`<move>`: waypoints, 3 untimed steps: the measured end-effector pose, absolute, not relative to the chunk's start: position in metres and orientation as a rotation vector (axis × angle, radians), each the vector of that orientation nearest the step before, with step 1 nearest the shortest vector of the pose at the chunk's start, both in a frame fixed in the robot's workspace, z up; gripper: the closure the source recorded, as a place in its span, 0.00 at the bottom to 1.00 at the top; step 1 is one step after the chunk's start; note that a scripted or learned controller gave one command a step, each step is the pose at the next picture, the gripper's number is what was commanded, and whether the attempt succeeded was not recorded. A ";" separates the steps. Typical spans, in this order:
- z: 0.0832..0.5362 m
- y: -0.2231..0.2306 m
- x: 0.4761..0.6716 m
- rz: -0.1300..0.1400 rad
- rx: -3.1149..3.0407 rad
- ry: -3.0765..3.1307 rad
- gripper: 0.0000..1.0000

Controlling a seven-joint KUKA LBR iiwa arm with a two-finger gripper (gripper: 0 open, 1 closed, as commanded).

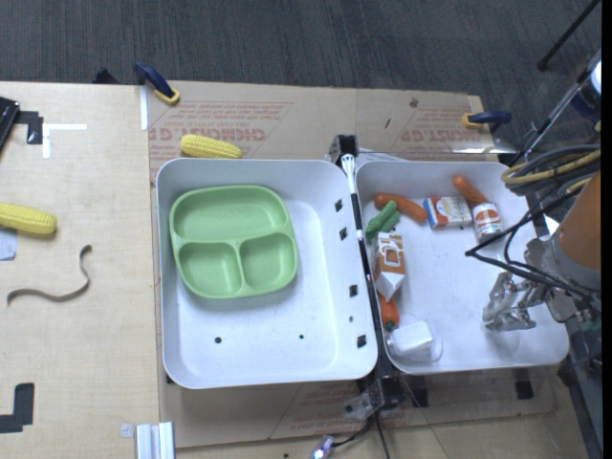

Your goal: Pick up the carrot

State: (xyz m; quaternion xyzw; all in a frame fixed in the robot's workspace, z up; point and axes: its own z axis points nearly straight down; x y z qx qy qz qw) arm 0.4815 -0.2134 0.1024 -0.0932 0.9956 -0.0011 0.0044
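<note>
Gripper [510, 312] sits low at approx 4 o'clock of the right bin [535, 256], above bare floor; can't tell its state. Carrot [401, 206] lies at 11 o'clock, nr the green bean [382, 221], well apart from gripper. Green divided plate [232, 241] in left bin [316, 352].

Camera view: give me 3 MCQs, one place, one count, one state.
1. Where does the carrot lie?
A. left bin
B. right bin
C. on the bench

2. How many corn cobs lie outside the bins?
A. one
B. two
C. three

3. How do the green plate's compartments look?
A. bare
B. holding food
C. covered by a lid

Answers: B, the carrot rests in the right bin, near its far left corner. B, one corn cob lies behind the left bin, another at the bench's left edge. A, the green plate shows bare green in all three compartments.
</note>
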 end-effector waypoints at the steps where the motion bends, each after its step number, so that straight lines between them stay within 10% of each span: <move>1: 0.092 -0.221 0.487 -0.001 -0.775 3.039 1.00; 3: 0.112 -0.219 0.491 -0.004 -0.766 3.029 1.00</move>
